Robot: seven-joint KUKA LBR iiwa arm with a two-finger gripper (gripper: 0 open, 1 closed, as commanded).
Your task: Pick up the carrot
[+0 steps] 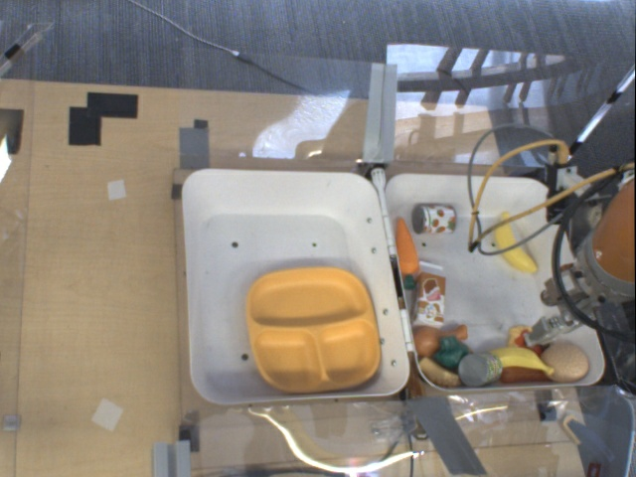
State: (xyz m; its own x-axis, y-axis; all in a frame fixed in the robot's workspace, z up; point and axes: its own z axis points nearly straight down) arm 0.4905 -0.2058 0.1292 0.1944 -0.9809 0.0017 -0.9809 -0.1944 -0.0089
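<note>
Jaws' opening cannot be told at the right bin's (pixel 467 189) edge; tapered orange carrot (pixel 405 247) lies against its left wall.

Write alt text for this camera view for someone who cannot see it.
An orange carrot lies against the left wall of the right white bin, among toy foods including two bananas. The robot's hand is at that bin's right side. A yellow divided tray sits in the left bin.

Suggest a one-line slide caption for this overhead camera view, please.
Carrot lies against the right bin's left wall; the arm's gripper hovers near the bin's right side.
</note>
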